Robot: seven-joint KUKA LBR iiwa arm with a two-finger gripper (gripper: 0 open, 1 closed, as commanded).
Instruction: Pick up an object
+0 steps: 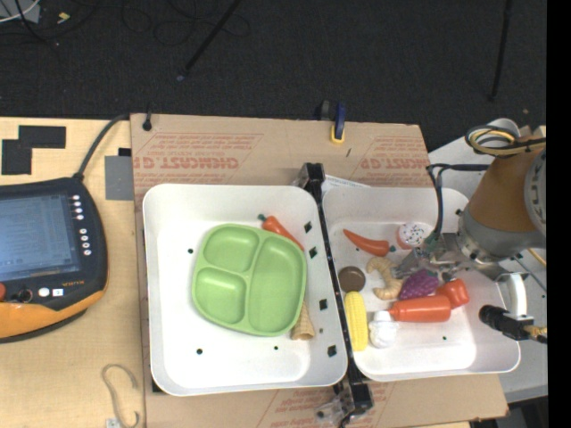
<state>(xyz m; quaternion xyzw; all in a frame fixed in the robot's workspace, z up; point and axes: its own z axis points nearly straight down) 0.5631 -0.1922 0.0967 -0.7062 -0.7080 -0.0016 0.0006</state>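
The right bin point(482, 350) holds several toy foods: a red chili point(364, 241), a white speckled ball point(412, 234), a brown disc point(351, 279), a tan peanut-shaped piece point(387, 280), purple grapes point(419, 284), a red sausage-like piece point(430, 308), a yellow corn cob point(356, 319) and a small white piece point(382, 332). My gripper point(426, 259) reaches in from the right and hangs low over the bin, just above the grapes and beside the speckled ball. Its tip is dark and blurred against the objects.
The left bin point(169, 328) bears a green divided plate point(250, 279), an orange carrot point(280, 228) at its top edge and a tan cone point(303, 325) by its lower right. A black divider point(326, 275) separates the bins. A teach pendant point(45, 257) lies far left.
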